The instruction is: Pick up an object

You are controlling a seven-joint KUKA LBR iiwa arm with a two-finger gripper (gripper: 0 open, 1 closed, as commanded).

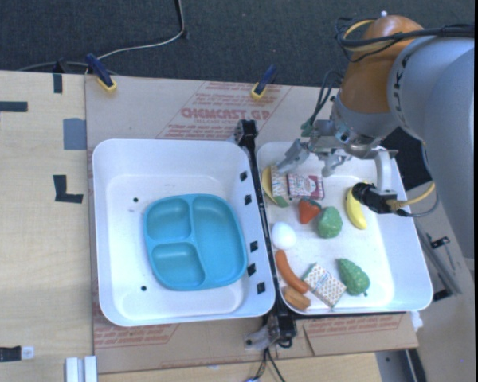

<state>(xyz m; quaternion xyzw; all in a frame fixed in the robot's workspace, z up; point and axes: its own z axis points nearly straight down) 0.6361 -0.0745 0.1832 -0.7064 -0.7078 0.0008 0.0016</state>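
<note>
I read "CHEMCAST" on the cardboard (223,111). My left bin (111,213) holds a blue tray (195,241); jaws hang open above the red-labelled packet (299,186), at twelve o'clock in the right bin (402,269).

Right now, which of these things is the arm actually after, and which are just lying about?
Part of the job:
- hand, above the right bin
- red-and-white packet just under it
- banana
- red piece
- green lumps
- white ball
- orange sausages

Just lying about:
- blue divided plate in the left bin
- clamps
- cable
</note>
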